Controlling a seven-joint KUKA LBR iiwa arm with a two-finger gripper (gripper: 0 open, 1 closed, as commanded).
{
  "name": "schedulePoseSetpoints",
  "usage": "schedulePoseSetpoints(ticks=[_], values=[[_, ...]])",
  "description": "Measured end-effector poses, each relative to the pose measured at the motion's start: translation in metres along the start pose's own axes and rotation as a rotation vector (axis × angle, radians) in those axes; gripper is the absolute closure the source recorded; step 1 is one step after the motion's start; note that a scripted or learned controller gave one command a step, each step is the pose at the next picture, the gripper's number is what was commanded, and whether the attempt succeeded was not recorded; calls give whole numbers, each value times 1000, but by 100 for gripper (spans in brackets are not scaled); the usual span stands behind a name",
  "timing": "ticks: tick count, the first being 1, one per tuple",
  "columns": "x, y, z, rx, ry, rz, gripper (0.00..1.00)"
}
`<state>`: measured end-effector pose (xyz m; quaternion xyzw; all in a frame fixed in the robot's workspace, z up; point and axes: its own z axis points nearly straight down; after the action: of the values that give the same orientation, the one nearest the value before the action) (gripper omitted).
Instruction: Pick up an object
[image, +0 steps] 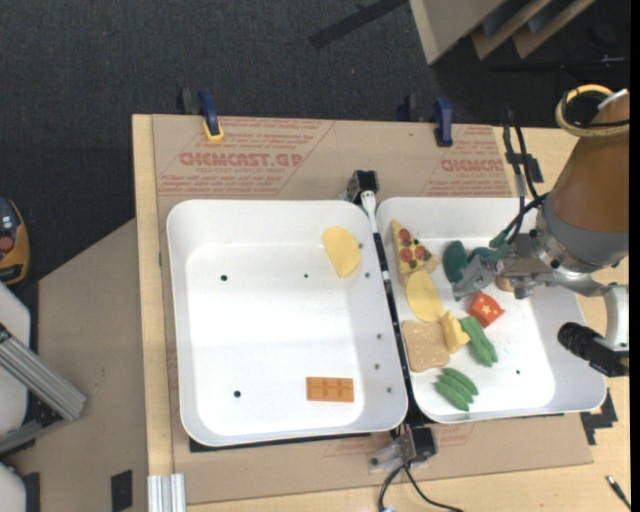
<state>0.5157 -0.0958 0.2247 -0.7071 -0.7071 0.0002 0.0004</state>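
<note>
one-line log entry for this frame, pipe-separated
phase: reach | gripper: over right bin, by red piece | right bin: toy food cluster | left bin: yellow piece, orange waffle

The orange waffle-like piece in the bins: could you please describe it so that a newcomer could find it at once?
Start from the left bin, the one that holds few things. Look toward its near edge, a little right of the middle: there the orange waffle-like piece lies flat on the white floor. It is a small rectangle scored into squares, well apart from the rounded pale yellow piece near the bin's far right corner.
</note>
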Motion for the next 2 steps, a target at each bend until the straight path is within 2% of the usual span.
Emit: schedulePoseSetpoints(ticks=[1,2], values=[[4,16,143,-7,-1,1,0],[-53,57,137,-10,-3,0,0]])
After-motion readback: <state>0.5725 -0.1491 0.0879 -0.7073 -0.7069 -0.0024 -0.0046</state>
